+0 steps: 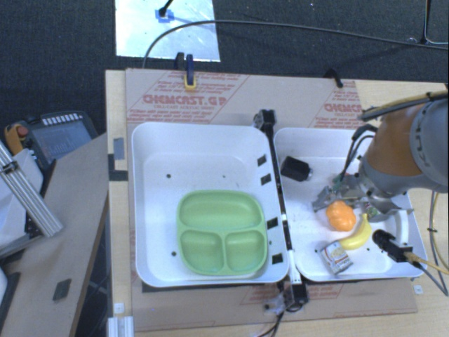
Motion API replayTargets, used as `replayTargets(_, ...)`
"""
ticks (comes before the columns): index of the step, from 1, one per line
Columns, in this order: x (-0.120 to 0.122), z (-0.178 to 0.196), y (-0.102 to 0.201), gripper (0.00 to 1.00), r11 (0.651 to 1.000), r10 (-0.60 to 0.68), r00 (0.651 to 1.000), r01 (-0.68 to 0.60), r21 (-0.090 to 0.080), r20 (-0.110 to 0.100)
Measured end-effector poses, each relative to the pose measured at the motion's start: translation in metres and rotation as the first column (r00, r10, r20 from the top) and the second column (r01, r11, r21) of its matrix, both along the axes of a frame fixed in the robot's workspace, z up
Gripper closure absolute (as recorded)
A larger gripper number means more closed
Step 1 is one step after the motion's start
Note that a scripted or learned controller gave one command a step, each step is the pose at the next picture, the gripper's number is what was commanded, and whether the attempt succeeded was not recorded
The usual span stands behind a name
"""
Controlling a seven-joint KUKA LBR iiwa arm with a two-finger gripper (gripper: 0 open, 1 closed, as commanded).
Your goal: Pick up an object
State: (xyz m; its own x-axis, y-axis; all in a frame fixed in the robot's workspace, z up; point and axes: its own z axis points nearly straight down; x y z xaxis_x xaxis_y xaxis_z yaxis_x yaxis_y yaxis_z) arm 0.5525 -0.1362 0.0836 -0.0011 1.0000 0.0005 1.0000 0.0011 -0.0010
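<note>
The likeliest target is the orange fruit-shaped piece (342,216), sitting in the right bin (309,255) a little right of its middle. It looks like a small toy or plastic fruit: probably light, stiff, smooth-skinned and rounded, so it may roll or squirt out from a pinch that lands off-centre. The safest hold would be across its widest part, fingers closing level on opposite sides, rather than near the top where the curve falls away.

Touching it at about 4 o'clock lies a yellow banana (357,234), curved and slim, likely just as light; a grip across the middle of its bend would suit it, but its closeness to the orange piece leaves little room for a finger between them. At 6 o'clock from the orange piece, near the bin's front wall, rests a small silvery packet or can (338,258), possibly dented and slippery. At 10 o'clock, well apart, lies a black block (295,168), alone and easy to reach.

The gripper (345,192) hangs just above the orange piece at 12 o'clock, below the grey and orange arm (403,149). Whether the fingers are spread or closed cannot be told, and nothing is seen held.

The left bin (151,188) carries a green divided tray (222,232).
</note>
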Motion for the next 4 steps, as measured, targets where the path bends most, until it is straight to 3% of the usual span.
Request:
replayTargets(1,0.001,0.012,0.0,1.0,1.0,0.0,1.0,0.0,-0.001,0.004)
replayTargets(3,-0.006,0.123,-0.003,1.0,1.0,0.003,1.0,-0.003,-0.003,0.01)
replayTargets(4,-0.005,0.126,-0.003,1.0,1.0,0.003,1.0,-0.003,-0.001,0.004)
